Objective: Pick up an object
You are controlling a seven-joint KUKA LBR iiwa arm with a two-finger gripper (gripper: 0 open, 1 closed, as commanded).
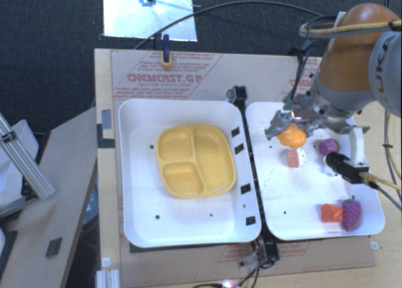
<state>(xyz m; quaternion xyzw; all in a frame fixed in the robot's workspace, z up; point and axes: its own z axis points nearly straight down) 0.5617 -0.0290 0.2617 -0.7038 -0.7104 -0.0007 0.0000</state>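
Arm over the right bin, at the orange.

Left bin (135,173) holds a yellow tray (195,160). In the right bin (276,217), the gripper (284,128) meets the orange (291,137); jaw state unclear, so centre squarely before lifting, clear of the pink block (293,158).

Hand (284,131) beside orange ball (292,137)

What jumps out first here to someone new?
The yellow tray, three compartments, alone in the left bin. Then the grey-and-orange arm coming in from the right, its gripper low over the right bin right by an orange fruit. Smaller toys lie scattered there: a purple one, grapes and an orange block at the near corner.
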